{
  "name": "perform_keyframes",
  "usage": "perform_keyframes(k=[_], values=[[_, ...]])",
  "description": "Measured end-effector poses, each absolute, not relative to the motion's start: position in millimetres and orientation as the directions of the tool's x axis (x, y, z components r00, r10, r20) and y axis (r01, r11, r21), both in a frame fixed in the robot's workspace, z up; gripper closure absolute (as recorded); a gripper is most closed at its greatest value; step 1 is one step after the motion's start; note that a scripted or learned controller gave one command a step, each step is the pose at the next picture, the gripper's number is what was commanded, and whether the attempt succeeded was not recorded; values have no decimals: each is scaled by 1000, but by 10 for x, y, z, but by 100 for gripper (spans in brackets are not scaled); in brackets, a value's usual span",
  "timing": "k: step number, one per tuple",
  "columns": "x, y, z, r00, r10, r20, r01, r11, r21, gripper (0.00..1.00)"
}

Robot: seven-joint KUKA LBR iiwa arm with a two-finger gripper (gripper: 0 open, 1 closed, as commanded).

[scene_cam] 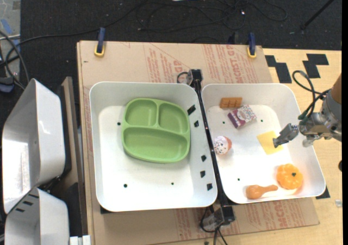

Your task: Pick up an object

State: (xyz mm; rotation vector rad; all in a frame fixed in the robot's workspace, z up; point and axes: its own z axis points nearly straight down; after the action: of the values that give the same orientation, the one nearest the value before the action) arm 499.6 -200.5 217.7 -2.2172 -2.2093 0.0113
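Yellow block [267,142] lay flat on the floor of the right bin [304,109], toward its outer side, and it was the thing nearest the jaws [283,138]. The dark tip of the jaws sat right at the block's outer upper corner, touching it or just over it; I could not tell which from where I stood, nor whether the jaws were open or closed. The block lay to the inner side of the tip and a little toward the front, its edges turned at a slant to the bin walls.

Nothing was lifted. By my guess the arm [326,119] needed only a short shift inward to get over the block's middle.

Near the front of that bin sat an orange pumpkin toy [289,176] and an orange gourd [260,190]. A small round toy [222,144] sat near the divider, with a purple packet [242,115] and an orange brick [230,102] toward the back. The left bin [109,184] held a green divided plate [156,130].
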Motion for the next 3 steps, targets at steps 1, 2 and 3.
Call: perform_keyframes(k=[1,2,3], values=[[5027,-1998,2244,-1,1000,0,1000,1,-1,0],[5015,-1983,1603,2,1000,2,1000,-2,-5,0],[4976,-1999,1164,2,1000,1,1000,-2,-4,0]])
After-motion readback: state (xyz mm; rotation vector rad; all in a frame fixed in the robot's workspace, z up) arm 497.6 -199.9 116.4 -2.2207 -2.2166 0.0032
